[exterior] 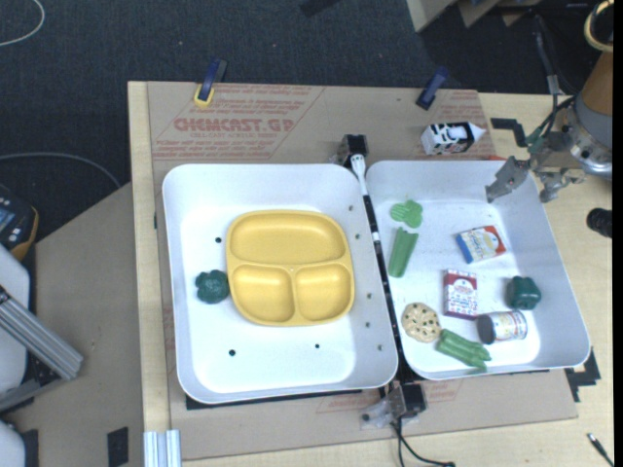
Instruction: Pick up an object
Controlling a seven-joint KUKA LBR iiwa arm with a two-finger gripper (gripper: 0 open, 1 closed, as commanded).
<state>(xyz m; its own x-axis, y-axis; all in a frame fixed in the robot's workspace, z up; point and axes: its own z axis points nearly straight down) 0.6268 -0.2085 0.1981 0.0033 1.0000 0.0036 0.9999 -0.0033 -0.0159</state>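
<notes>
My gripper (529, 183) hangs over the far right corner of the right bin (555, 251), open, with nothing between its fingers. Below it in that bin lie a small blue and white box (481, 243), a red box (460, 293), a dark green lump (523, 292), a small jar on its side (503, 327), a cookie (421, 321), a green pea pod (461, 348), a green cucumber (401, 251) and a leafy green piece (406, 212). The blue and white box is the nearest to the gripper.
The left bin (185, 232) holds a yellow divided plate (290, 266) and a green broccoli piece (211, 286). A black and white toy (453, 136) sits on the bench behind the right bin. Clamps (206, 84) hold the board's far edge.
</notes>
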